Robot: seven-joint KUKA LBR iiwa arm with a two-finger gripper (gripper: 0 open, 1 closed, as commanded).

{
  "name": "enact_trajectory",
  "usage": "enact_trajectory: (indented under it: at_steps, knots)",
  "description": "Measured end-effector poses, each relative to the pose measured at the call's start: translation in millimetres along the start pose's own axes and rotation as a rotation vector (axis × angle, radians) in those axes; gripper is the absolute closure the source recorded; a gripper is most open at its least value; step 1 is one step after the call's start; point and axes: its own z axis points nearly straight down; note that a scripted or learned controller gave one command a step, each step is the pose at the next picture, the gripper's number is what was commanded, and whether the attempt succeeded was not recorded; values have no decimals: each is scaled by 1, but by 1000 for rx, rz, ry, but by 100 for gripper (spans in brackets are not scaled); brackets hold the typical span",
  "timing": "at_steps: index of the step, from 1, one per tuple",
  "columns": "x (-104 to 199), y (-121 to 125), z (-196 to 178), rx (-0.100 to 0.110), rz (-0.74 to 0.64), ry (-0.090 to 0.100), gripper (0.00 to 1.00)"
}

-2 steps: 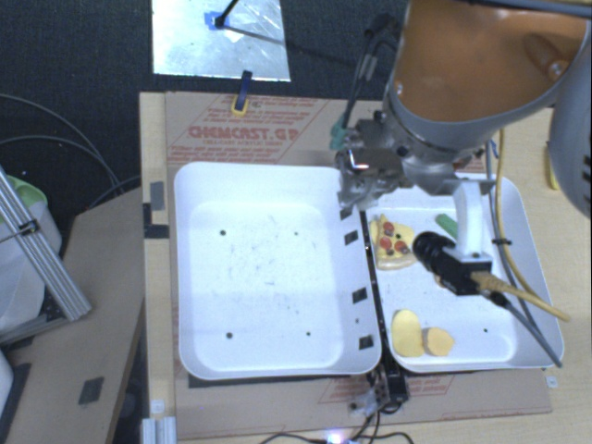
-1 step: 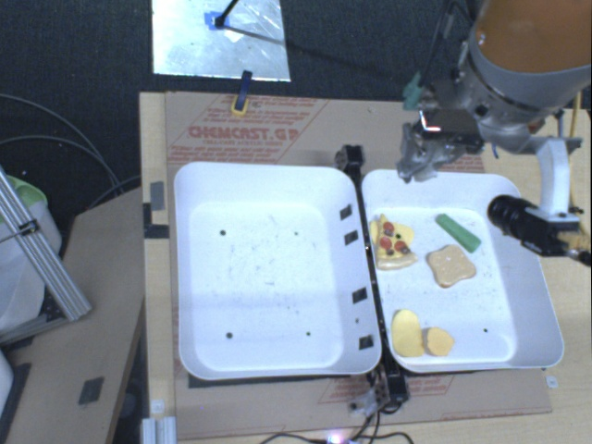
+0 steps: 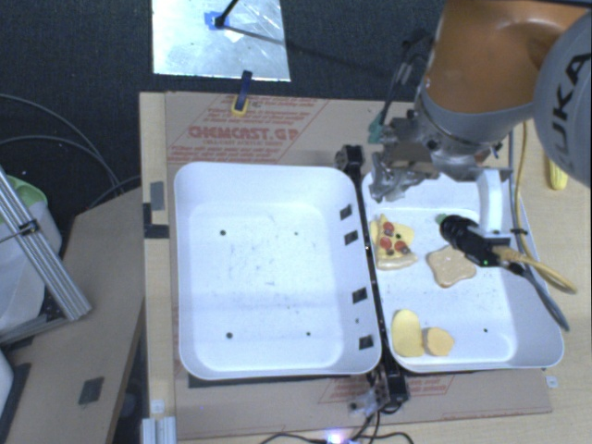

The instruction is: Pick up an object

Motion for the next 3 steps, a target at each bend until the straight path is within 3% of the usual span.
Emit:
enact_trajectory:
  at_steps: [1,2,3]
  knots:
    - [78,-16,16,-8,-12,6,100]
    - [50,-40,-110,-25,-4,8,100]
    - [136,-46,-91,-9,-13,6,100]
